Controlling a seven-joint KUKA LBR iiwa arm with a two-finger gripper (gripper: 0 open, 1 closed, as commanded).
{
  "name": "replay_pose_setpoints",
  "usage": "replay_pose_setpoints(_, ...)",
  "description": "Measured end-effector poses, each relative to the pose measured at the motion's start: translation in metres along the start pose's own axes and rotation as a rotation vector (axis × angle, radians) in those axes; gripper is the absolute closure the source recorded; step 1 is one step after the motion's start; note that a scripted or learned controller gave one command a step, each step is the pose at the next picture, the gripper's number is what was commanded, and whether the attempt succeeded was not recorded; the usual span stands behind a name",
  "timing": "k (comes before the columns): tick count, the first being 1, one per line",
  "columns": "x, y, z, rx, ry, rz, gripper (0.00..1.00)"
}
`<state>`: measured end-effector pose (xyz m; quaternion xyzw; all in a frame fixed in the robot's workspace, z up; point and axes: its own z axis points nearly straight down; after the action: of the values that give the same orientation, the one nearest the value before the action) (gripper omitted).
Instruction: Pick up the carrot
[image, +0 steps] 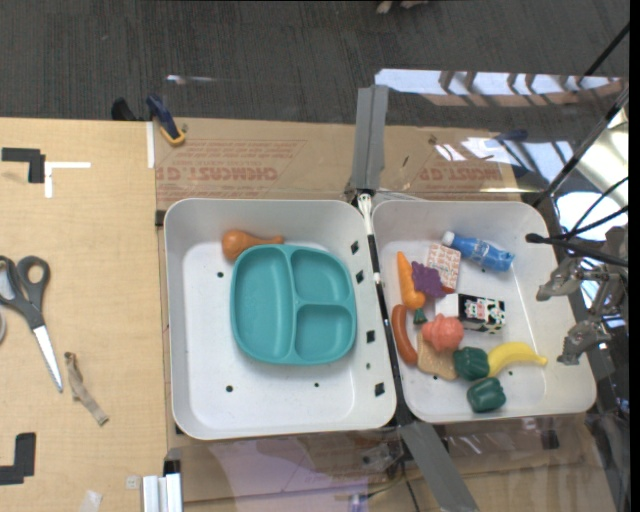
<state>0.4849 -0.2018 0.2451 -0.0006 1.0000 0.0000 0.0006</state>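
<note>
You have the carrot (408, 282) lying in the right bin (520, 225), close to that bin's left wall, its narrow end toward the back and its thick end touching the purple grapes (430, 281) beside it. Just below it lies a red sausage (402, 334), along the same wall. The rest of that bin is crowded: a blue bottle (480, 251) at the back, a small black-and-white carton (482, 313) in the middle, a pink round fruit (442, 332), a yellow banana (516, 357) and two green peppers (480, 379) toward the front.

Your hand (582, 315) sits at the right edge of the right bin, well apart from the carrot and with nothing between its fingers; they look spread, though the metal parts there are hard to make out against the cables.

In the left bin (190, 330) you see a teal divided plate (294, 304) and an orange drumstick-like toy (245, 241) behind it. A pair of scissors (33, 306) lies on the tabletop (80, 250) far left.
</note>
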Motion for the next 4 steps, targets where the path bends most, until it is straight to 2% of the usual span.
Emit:
replay_pose_setpoints(1,-0.001,0.006,0.116,0.000,0.000,0.026,0.00)
replay_pose_setpoints(2,-0.080,0.065,0.138,0.001,-0.004,0.036,0.00)
replay_pose_setpoints(3,-0.147,0.074,0.145,0.015,0.076,-0.007,0.00)
replay_pose_setpoints(4,0.003,0.072,0.154,0.000,0.002,0.357,0.00)
